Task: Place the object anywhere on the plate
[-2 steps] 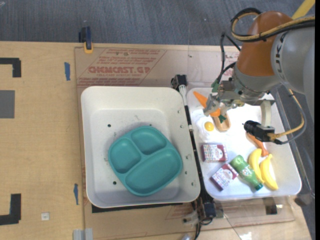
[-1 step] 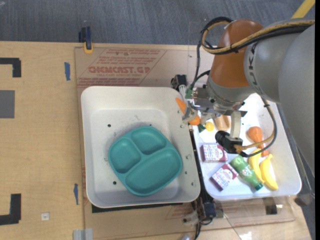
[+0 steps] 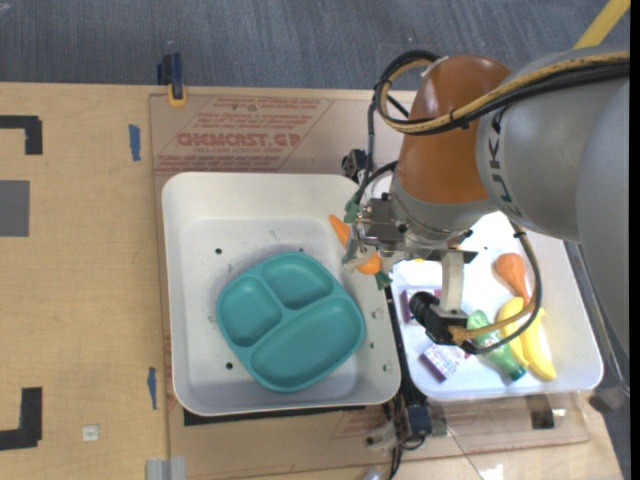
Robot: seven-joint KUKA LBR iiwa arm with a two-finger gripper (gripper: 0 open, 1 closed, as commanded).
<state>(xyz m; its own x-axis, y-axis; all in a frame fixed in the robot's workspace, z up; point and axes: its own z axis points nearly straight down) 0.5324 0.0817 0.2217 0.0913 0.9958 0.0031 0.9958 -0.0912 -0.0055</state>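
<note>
Looking down at a slant on my counter, I see two shallow white bins side by side. The left bin sits at the middle of the frame and holds a teal plate with three compartments, lying flat toward the bin's lower middle. Nothing lies on the plate.

The arm fills the upper right of the frame, grey with an orange band above the wrist. It reaches down to the seam between the two bins. Its hand hangs over the left bin's right edge, just up and right of the plate. Small orange pieces show at the hand, one to its upper left and one just below it; I cannot tell whether they are a held object or part of the hand, and I cannot tell whether the hand is open or closed.

The right bin, at the lower right, holds a yellow banana, a green bottle lying beside it, an orange carrot-like object above them, and a small purple and white packet near the bin's lower left.
</note>
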